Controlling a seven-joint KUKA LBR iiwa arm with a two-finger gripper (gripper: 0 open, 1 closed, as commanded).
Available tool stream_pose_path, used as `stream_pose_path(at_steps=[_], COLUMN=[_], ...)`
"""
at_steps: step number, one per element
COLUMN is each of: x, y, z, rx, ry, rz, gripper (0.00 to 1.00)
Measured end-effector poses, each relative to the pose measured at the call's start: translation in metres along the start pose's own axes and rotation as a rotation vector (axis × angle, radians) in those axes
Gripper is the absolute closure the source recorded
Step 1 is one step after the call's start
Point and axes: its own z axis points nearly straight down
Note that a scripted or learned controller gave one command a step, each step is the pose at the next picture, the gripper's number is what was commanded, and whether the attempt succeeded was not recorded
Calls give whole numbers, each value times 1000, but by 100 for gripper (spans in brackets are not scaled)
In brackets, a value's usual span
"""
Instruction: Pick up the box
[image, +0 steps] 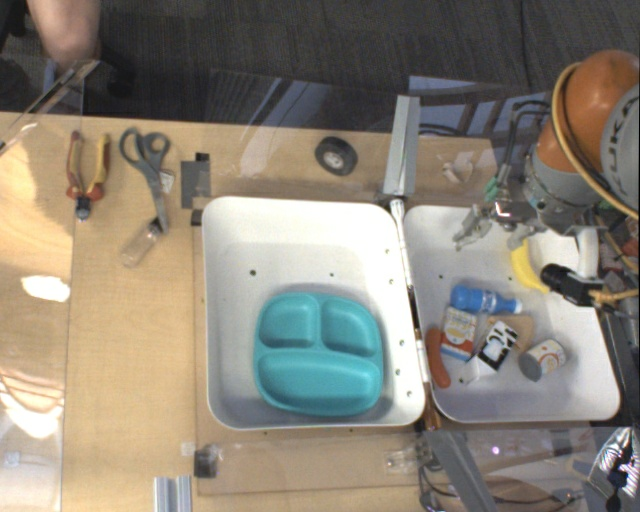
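The box (460, 331), a small white carton with blue and orange print, lies flat in the right bin (520, 405) near its left wall. My gripper (496, 228) hangs over the far part of that bin, well behind the box and a little to its right. Its fingers (472, 229) stand spread, and nothing is between them. The grey arm with its orange band (598, 95) reaches in from the upper right.
Around the box lie a blue bottle (482, 301), a black-and-white pack (497, 346), a red stick (438, 361), a small can (543, 359) and a yellow banana (526, 270). The left bin (230, 300) holds a teal divided tray (320, 352). Scissors (150, 165), pliers (85, 170) and a tape roll (336, 155) lie on the bench.
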Motion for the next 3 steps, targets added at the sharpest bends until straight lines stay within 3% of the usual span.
stream_pose_path(at_steps=[1,2,3], x=[33,34,84], y=[-87,-85,-59], z=[104,93,-20], rx=[-2,-6,-3], ry=[1,2,1], rz=[213,210,272], gripper=[0,100,100])
